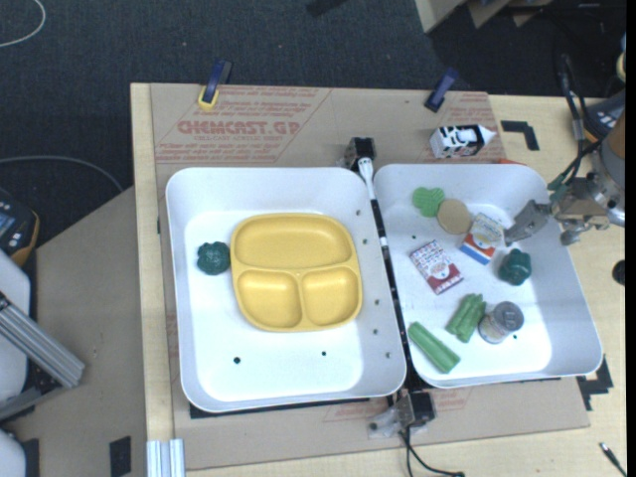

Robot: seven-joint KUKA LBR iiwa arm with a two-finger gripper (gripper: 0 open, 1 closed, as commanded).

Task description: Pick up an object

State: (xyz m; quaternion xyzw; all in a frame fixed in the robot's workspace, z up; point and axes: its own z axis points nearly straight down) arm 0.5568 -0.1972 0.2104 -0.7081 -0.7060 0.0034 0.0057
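Observation:
My gripper [547, 229] hangs over the right side of the right bin [576, 296], at the end of the arm that comes in from the right. Nothing shows in its grasp. Just below and left of it lies a dark green lump [514, 266]. Directly to its left is a white packet with blue and red ends [484, 237]. Further left are a tan disc [454, 216], a light green round piece [428, 201] and a red and white packet [436, 266]. Near the bin's front lie a green pickle [464, 317], a silver can [502, 321] and a long green piece [433, 347].
The left bin [189, 306] holds a yellow divided plate [296, 269] and a dark green broccoli piece [213, 257] by its left wall. A black and white carton [462, 140] stands on the board behind the right bin. Clamps [211, 85] grip the board's far edge.

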